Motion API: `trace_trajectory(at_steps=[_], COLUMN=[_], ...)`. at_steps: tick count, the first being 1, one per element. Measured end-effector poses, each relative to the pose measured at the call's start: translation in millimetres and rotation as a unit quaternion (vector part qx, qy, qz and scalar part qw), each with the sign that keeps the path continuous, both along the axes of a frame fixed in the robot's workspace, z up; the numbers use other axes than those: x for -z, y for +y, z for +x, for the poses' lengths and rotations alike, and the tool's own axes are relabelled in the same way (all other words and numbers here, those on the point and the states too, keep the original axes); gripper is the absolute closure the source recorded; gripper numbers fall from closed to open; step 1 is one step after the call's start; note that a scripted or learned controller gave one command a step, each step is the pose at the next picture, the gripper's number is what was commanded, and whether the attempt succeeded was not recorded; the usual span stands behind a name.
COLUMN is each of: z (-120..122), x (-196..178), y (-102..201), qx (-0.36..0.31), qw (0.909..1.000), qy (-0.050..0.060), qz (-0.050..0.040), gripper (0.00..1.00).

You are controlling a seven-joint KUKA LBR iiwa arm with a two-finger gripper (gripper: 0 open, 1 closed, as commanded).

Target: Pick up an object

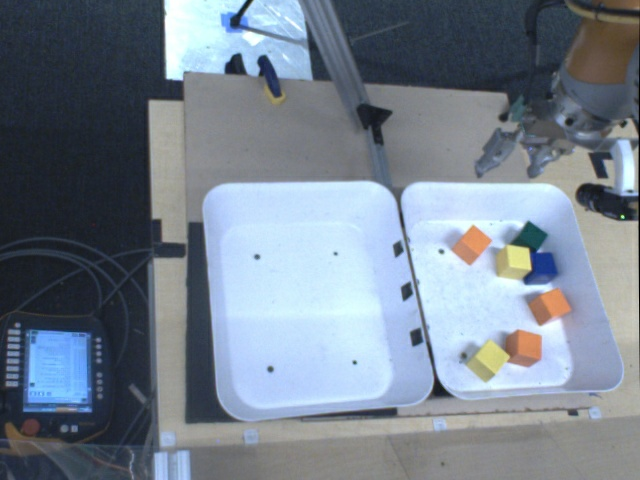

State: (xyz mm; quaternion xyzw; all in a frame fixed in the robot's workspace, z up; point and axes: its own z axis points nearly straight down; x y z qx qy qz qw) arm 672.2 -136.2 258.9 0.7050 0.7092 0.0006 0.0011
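Several small blocks lie in the right bin (590, 368): an orange one (472, 244), a yellow one (513, 261), a green one (530, 236), a blue one (543, 266), another orange one (549, 306), a third orange one (523, 347) and a second yellow one (488, 360). My gripper (515, 160) hangs above the bench just behind the right bin's far edge. Its fingers (492, 156) are spread apart and nothing is between them.
The left bin (215, 268) stands beside the right one. A metal pole with a black clamp (372, 118) slants across the bench behind the bins. A control pendant (55, 373) with cables lies at the left.
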Motion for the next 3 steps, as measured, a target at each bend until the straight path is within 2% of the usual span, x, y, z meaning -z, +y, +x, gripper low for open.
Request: trace_trajectory(at_steps=[1, 3], z=[0, 1], x=[0, 124], y=[0, -5], qx=[0.000, 0.002], qw=[1.0000, 1.0000], qy=[0.000, 0.003], qz=[-0.0003, 0.0002], gripper=[0.00, 0.00])
